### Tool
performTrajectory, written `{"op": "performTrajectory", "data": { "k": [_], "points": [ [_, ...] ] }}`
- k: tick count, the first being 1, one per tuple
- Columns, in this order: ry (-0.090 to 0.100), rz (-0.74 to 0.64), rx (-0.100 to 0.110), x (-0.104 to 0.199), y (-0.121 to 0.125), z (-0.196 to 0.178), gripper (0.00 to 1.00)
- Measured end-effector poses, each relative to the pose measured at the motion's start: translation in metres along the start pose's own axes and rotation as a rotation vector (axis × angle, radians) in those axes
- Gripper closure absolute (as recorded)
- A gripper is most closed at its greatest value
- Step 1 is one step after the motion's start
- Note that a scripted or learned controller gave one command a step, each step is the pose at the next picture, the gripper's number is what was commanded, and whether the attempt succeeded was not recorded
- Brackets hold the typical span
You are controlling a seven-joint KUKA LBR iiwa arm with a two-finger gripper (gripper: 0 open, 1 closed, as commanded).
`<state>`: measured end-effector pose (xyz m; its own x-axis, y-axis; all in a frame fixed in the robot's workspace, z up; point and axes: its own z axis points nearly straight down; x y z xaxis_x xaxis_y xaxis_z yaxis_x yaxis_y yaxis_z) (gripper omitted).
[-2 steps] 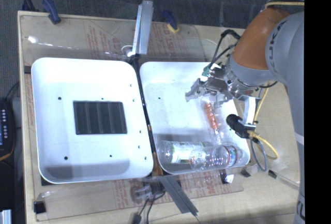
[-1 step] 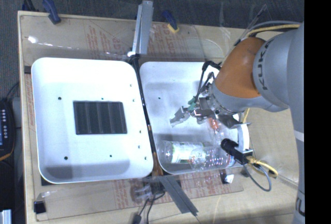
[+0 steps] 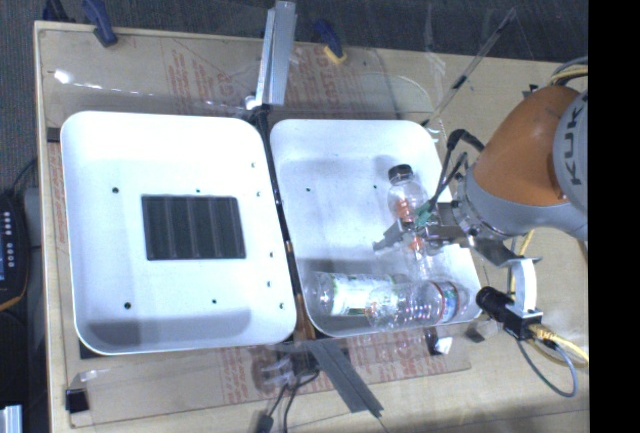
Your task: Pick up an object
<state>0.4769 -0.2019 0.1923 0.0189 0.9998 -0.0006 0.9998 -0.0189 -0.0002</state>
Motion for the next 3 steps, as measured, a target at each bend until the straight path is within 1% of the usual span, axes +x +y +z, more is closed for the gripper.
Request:
{"op": "performTrajectory", "data": {
  "k": [1, 2, 3],
  "points": [
    [0.000, 0.000, 0.000, 0.000, 0.000, 0.000, 0.00],
    [0.005, -0.069, 0.004, -0.004, 0.027, 0.095, 0.00],
    [0.001, -0.088, 0.001, -0.008, 0.047, 0.040, 0.00]
  ]
}}
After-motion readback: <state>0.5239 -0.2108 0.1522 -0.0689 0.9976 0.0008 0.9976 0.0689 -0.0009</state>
